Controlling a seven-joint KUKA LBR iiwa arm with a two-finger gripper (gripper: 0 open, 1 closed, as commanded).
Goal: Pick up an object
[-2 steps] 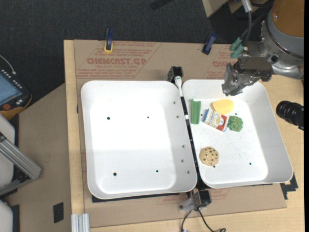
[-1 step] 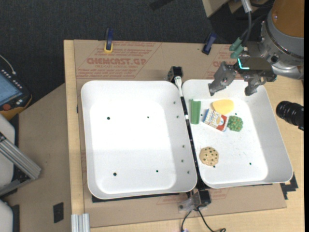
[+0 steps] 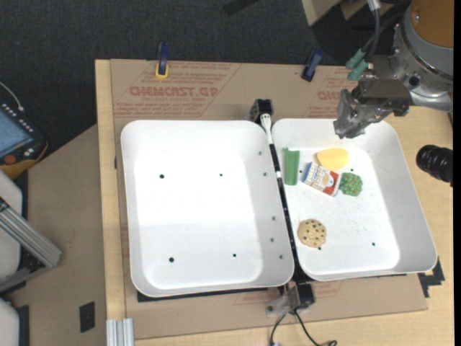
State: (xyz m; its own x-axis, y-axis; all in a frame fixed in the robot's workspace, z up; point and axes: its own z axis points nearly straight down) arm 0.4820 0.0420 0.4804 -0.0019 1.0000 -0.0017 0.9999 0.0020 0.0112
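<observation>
Pickup not yet made.
Gripper [image 3: 351, 126] hovers over right bin's [image 3: 403, 193] far edge; finger state unclear; yellow object [image 3: 332, 157] untouched.

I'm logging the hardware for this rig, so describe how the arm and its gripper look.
The arm is grey metal with a wide orange band above the wrist. Dark cables run down along it, and a small teal-green fitting sits beside the wrist. The gripper is a compact dark grey block that narrows to short metal fingers.
</observation>
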